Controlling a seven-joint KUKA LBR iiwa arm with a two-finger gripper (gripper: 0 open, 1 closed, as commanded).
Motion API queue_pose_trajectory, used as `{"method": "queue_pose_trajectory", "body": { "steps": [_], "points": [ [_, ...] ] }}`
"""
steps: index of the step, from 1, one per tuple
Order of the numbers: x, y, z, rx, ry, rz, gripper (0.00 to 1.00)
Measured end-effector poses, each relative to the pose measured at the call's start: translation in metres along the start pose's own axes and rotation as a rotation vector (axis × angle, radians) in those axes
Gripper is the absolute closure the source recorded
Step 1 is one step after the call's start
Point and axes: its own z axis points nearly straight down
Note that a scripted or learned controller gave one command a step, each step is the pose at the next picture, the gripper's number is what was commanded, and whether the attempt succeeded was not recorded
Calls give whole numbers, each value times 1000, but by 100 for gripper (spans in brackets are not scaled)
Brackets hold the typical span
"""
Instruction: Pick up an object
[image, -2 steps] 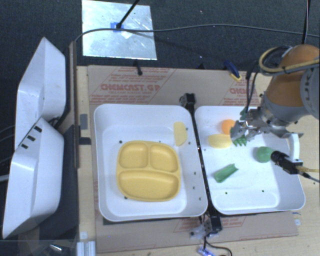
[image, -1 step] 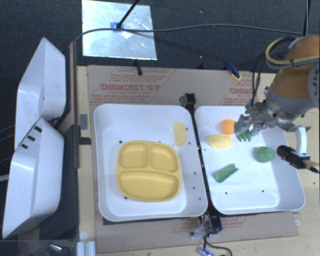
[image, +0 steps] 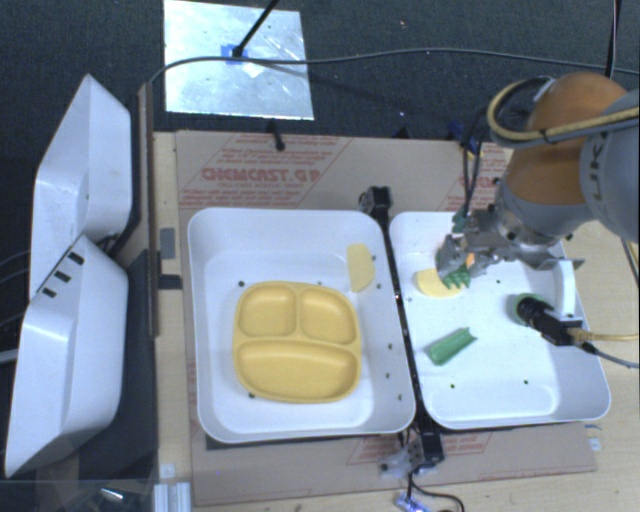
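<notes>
Camera view shows the hand (image: 458, 268) low in the right bin (image: 500, 400), over a flat pale yellow piece (image: 432, 284) near the bin's upper left. I cannot tell how the hand stands. The piece looks thin, smooth, light and probably stiff plastic, so its raised edge seems the best hold. A green block (image: 450, 345) lies nearby, chunkier and easier to pinch.

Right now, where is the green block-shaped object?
The green block-shaped object lies in the right white bin, left of its centre, below the pale yellow flat piece under the claw.
</notes>
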Motion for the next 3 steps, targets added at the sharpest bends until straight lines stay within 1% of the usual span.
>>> {"method": "queue_pose_trajectory", "body": {
  "steps": [1, 2, 3],
  "points": [
    [51, -11, 0, 1, 0, 0, 100],
    [98, -38, -8, 0, 0, 1, 100],
    [134, -62, -5, 1, 0, 1, 100]
  ]
}}
